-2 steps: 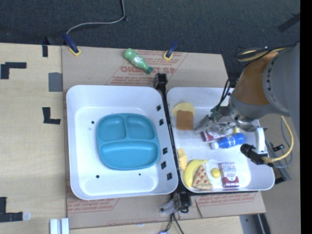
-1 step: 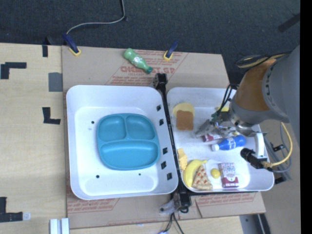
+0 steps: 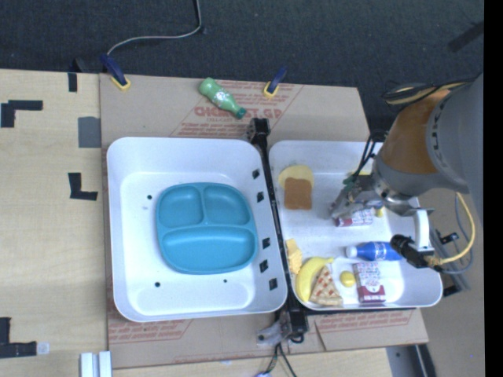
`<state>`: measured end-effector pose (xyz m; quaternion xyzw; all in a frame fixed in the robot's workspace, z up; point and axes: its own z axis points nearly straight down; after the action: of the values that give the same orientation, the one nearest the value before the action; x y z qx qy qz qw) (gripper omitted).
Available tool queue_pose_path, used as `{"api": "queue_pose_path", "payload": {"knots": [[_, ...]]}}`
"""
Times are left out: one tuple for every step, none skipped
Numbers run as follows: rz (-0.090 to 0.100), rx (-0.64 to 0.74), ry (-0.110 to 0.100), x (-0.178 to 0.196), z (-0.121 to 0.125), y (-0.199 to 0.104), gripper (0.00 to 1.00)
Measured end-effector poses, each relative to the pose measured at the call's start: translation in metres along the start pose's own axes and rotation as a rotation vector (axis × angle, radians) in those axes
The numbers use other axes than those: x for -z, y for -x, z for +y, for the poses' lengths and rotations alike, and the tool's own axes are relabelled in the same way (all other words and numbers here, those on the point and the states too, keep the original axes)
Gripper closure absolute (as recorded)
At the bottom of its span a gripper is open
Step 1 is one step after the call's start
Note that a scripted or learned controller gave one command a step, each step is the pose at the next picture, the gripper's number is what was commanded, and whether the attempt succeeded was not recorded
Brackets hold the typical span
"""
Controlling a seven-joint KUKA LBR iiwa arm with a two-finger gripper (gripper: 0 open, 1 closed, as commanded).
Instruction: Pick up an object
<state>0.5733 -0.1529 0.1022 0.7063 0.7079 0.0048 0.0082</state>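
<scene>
Over red-white packet (touching): pincer

From my remote seat: dark carpeted floor spans the top of the frame, with a black cable trailing across it at upper left. The counter is pale wood with black tape marks down the left side. A brown cardboard sheet with red print lies at centre, pinned by two yellow-and-blue clamps on its upper edge. Lighting is even and flat.
</scene>
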Motion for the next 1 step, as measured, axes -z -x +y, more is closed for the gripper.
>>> {"api": "queue_pose_path", "payload": {"knots": [[0.000,0.001,0.001,0.0003,0.0002,-0.0001,0.00]]}}
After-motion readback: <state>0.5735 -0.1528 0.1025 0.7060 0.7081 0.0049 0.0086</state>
